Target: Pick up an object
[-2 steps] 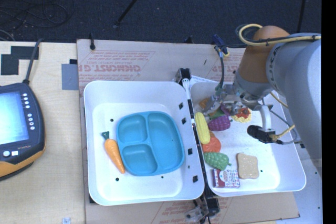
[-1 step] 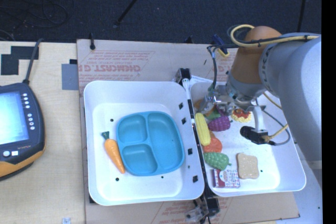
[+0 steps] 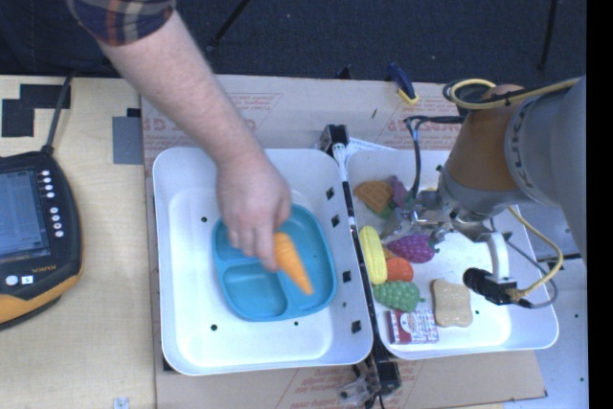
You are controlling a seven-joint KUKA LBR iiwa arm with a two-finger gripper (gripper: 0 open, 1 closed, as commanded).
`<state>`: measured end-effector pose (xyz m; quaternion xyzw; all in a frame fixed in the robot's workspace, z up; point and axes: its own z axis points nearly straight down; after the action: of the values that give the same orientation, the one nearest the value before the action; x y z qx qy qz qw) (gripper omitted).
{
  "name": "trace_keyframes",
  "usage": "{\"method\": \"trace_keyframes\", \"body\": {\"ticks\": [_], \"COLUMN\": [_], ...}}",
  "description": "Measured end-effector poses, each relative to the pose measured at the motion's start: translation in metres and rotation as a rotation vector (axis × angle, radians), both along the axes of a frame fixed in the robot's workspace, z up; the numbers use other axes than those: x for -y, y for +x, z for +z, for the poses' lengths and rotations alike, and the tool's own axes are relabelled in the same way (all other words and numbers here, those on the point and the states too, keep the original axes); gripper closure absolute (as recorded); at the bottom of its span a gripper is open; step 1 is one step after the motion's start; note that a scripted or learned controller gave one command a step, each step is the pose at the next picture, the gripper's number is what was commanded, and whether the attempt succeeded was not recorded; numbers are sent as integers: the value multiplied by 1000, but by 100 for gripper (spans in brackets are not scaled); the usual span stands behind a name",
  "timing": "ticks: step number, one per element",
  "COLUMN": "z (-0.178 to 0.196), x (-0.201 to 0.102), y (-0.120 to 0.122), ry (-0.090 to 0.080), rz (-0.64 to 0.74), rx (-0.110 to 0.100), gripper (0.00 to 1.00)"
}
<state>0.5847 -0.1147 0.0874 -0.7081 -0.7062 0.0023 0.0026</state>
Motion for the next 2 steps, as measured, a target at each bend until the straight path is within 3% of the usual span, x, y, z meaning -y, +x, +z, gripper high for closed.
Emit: {"method": "trace_keyframes", "body": {"ticks": [1,2], "z": [0,2], "x": [-10,-20], "y": [-39,-45], "ry": [1,-11], "rz": [1,-3], "rx": [1,12], "gripper": [0,0]}}
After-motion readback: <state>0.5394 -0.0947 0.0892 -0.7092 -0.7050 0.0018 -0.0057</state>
